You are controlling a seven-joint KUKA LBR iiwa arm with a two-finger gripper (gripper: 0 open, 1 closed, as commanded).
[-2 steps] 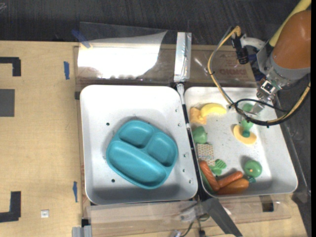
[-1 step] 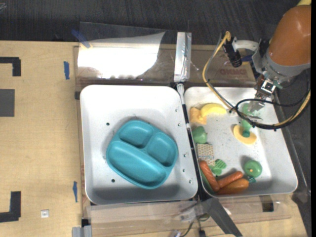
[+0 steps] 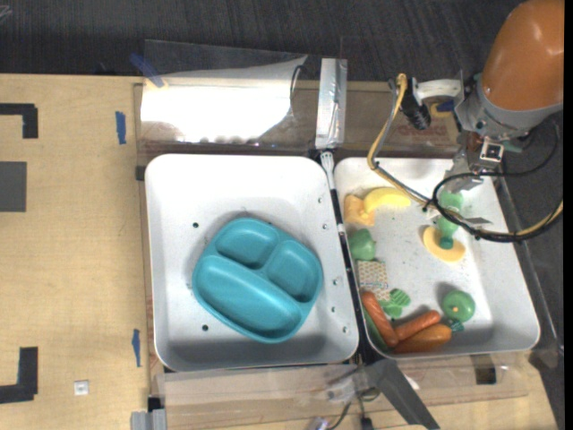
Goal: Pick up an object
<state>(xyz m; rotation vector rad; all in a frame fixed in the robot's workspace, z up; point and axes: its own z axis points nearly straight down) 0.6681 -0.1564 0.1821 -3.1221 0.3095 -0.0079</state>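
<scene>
1. The gripper (image 3: 467, 173) hangs over the right bin's (image 3: 515, 280) far side.
2. A banana (image 3: 387, 199) lies to its left.
3. Carrots (image 3: 407, 327) and an apple (image 3: 459, 306) lie nearer the camera than it.
4. A divided plate (image 3: 258, 278) sits in the left bin (image 3: 170, 240), well left of it.

Worktop (image 3: 63, 267): pale wood, with black marks and bits of blue tape along its left part.
Left bin (image 3: 170, 195): white, holding a teal divided plate (image 3: 258, 278) that lies tilted near the middle.
Right bin (image 3: 510, 303): white, crowded with toy food.
Near the divider: a yellow banana (image 3: 387, 199), an orange piece (image 3: 355, 209), a green piece (image 3: 362, 245).
Front edge: an orange carrot (image 3: 377, 319) and a sausage-like piece (image 3: 423, 329) lying close together, with a green apple (image 3: 459, 306) just beside them.
Arm (image 3: 524, 56): grey, orange-banded, over the right bin's far corner — yellow and black cables loop below it.
Claw (image 3: 454, 201): low in the right bin, just above a green-topped toy on a yellow base (image 3: 445, 244); its grip is unclear.
</scene>
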